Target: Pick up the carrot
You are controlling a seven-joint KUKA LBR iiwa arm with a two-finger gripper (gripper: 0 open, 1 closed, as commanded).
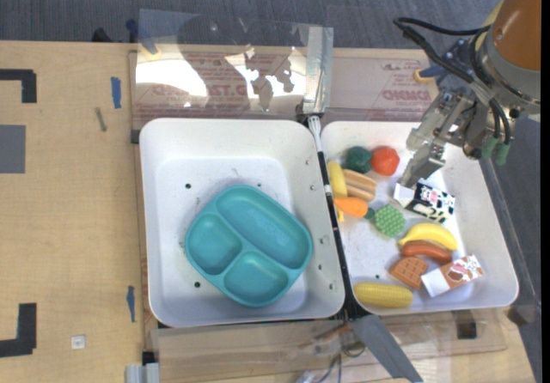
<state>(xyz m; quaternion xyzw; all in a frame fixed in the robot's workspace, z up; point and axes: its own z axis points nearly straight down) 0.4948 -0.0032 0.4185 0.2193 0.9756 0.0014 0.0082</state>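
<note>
Overhead, the carrot lies at the right bin's left wall, touching the hot dog bun. Nearby, the gripper hangs above the milk carton, fingers apart, holding nothing. Likely light, stiff, slick plastic; grasp across its orange middle.
</note>
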